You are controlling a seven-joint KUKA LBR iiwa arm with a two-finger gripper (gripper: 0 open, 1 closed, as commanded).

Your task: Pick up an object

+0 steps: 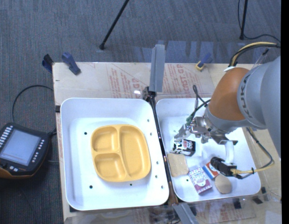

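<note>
two white bins sit side by side. the left bin [74, 125] holds a yellow divided plate [120, 152]. over the right bin [254, 181], the gripper [184, 133] hangs above a black-and-white carton [183, 146] near its left wall (finger state: cannot tell).

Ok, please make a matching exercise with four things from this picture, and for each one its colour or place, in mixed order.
Things:
1. divided tray
2. small carton
3. handheld controller
4. blue clamp

Descriptions:
A. on the floor, left of the bench
B. yellow, in the left bin
C. at the bench's far left corner
D. red and white, in the right bin

Pairs: 1-B, 2-D, 3-A, 4-C
</note>
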